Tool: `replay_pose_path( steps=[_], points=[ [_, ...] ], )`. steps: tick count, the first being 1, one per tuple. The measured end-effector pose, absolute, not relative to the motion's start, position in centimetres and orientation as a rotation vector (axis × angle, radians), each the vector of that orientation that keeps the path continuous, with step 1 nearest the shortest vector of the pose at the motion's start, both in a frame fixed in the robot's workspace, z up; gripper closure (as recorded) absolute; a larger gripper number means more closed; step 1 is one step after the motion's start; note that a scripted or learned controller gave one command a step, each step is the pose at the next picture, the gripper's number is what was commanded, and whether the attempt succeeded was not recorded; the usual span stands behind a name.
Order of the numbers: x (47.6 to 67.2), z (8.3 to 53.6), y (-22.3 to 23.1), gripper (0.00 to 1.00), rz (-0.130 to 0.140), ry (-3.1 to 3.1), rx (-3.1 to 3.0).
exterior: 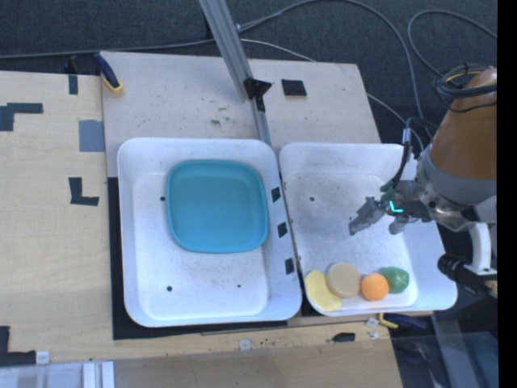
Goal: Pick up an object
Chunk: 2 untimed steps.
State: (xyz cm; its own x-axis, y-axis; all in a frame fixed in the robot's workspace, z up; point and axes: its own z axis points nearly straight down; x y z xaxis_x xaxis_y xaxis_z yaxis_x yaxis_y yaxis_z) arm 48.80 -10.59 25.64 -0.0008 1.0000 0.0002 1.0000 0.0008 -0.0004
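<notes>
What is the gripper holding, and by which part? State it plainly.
Nothing. The gripper hangs open above the bare floor of the right bin, apart from the four small items along its near edge.

One fixed camera looks down at a slant from above the bench point(48, 144), far enough back to take in both white bins: the left bin point(137, 241) near centre, the right bin point(323, 164) toward three o'clock. The arm point(464, 148) enters from three o'clock; dark floor point(339, 39) lies at twelve.
</notes>
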Motion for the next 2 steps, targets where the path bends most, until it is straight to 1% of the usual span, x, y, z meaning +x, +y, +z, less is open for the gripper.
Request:
replay_pose_path(
  steps=[1, 2],
  points=[
    [48.8, 25.6, -10.6, 0.00, 0.000, -2.222, -2.220],
    [48.8, 21.4, -10.3, 0.00, 0.004, -2.220, -2.219]
  ],
)
